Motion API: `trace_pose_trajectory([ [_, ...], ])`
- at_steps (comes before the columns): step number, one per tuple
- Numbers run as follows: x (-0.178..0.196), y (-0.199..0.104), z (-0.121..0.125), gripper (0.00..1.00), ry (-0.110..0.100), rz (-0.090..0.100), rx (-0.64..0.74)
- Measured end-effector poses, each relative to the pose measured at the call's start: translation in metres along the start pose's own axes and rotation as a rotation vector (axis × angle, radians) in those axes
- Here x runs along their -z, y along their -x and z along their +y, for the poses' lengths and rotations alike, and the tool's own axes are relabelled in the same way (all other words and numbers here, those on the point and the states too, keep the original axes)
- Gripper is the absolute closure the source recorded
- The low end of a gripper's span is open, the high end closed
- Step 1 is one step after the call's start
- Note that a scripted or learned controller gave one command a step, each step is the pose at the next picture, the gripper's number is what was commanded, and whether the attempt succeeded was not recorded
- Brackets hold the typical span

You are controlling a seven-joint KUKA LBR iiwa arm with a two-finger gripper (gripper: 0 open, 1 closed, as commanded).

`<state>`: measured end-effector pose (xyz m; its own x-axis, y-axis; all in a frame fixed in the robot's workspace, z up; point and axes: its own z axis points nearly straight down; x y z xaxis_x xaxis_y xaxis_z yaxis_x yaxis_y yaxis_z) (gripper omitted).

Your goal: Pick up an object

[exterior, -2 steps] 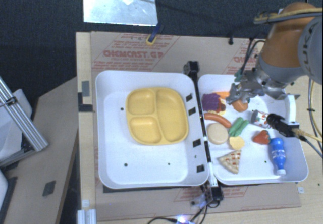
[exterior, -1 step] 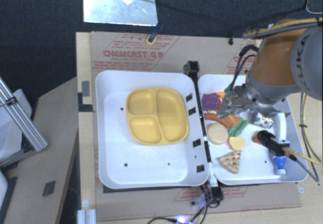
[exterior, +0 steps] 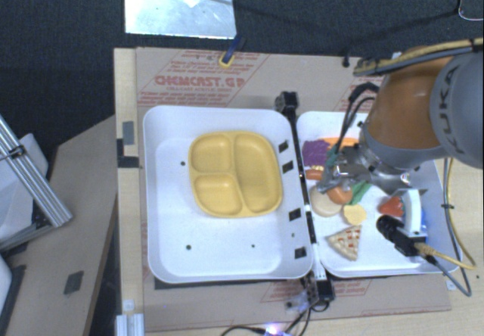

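Pizza slice [exterior: 345,241] near front; gripper [exterior: 335,179] above round cracker [exterior: 326,204].

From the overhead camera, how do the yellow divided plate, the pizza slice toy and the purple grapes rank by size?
Largest to smallest:
1. yellow divided plate, by far
2. pizza slice toy
3. purple grapes, partly hidden by the arm, so the last two are uncertain.

Grey arm [exterior: 454,111], orange band, black cables.

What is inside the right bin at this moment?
The right bin holds toy food: a pizza slice, a purple piece, a pale round disc and a red piece. The arm covers the bin's far half, hiding whatever lies beneath.
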<state>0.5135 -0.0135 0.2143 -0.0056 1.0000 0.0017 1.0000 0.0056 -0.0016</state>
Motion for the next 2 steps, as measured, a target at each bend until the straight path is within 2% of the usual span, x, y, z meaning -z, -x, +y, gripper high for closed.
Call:
trace_pose_trajectory([
  [1, 0.001, 0.002, -0.001, 1.00, 0.002, -0.001, -0.004],
  [2, 0.020, 0.006, 0.002, 1.00, 0.005, -0.002, -0.003],
])
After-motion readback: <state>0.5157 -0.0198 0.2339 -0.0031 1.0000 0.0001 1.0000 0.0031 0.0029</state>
